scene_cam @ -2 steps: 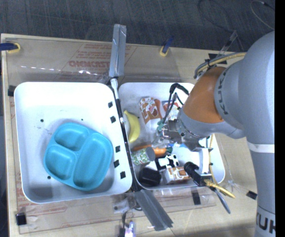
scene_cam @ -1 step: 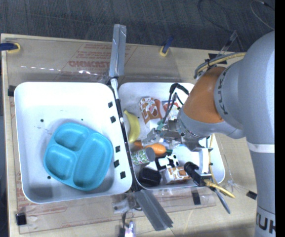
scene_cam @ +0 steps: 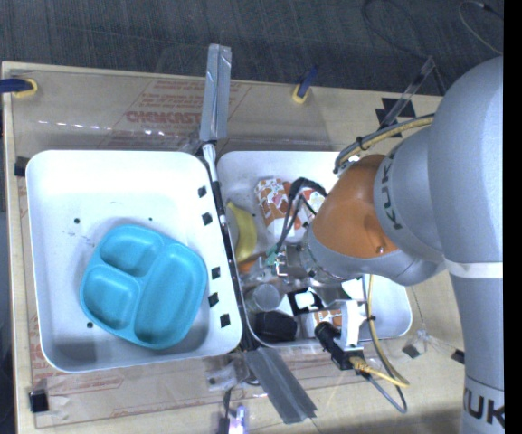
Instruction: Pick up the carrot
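The carrot (scene_cam: 247,259) can be made out only as a small orange patch at the left side of the right bin (scene_cam: 270,163), just beside the near end of a curved yellow banana (scene_cam: 241,227); most of it is hidden by the wrist hardware, so its shape cannot be confirmed. The gripper (scene_cam: 283,265) sits low over the middle of this bin, largely covered by the arm's grey body and orange band (scene_cam: 355,220); whether it is parted or closed cannot be told. A crinkled printed packet (scene_cam: 272,197) lies at the far side, a dark rounded object (scene_cam: 274,326) near the front wall. The left bin (scene_cam: 52,188), smooth white plastic, holds a glossy blue compartment tray (scene_cam: 145,285).
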### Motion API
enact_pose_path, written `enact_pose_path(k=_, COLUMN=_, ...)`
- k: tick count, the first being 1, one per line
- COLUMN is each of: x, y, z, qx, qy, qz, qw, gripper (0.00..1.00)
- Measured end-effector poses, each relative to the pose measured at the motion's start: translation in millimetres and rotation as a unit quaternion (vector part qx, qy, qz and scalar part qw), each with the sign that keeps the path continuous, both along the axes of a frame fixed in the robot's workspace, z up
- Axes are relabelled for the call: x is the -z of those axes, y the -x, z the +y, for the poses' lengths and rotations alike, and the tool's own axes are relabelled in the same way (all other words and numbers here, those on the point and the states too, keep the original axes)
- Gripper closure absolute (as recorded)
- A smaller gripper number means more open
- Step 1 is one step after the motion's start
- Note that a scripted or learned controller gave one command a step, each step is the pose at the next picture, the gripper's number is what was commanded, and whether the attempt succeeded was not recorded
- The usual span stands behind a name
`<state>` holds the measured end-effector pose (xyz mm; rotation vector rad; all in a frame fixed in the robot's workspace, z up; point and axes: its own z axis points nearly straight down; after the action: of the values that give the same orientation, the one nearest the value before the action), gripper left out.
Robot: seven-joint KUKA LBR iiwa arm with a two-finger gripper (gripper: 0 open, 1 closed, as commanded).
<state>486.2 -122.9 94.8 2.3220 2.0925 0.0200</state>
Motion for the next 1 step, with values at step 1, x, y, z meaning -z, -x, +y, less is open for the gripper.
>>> enact_pose_path(k=1, x=-6.3, y=0.7, z=-0.4, qx=-0.002, qy=-0.001, qz=0.005, qw=1.0, gripper=1.0)
